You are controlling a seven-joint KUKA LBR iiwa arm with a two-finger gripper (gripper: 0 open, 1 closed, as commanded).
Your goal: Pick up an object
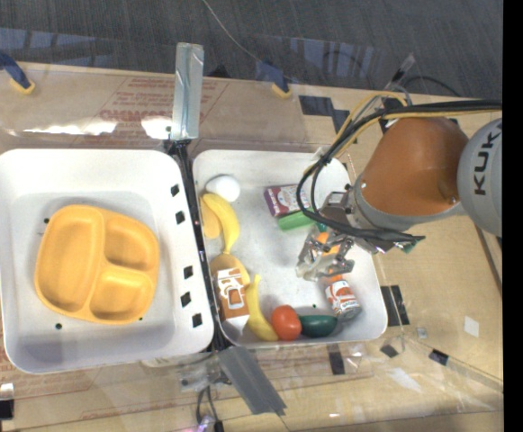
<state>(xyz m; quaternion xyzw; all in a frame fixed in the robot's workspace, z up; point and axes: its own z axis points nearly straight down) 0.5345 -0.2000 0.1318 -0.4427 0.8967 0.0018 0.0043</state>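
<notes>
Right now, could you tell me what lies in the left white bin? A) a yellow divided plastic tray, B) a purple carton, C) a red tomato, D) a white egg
A: the yellow divided plastic tray sits in the left white bin; the small food items lie in the right white bin.

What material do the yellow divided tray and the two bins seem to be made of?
Yellow divided tray: probably moulded plastic, with rounded compartments, even colour and a soft sheen. Both bins, left and right: likely white plastic, matt with smooth, rounded rims; this is uncertain.
</notes>
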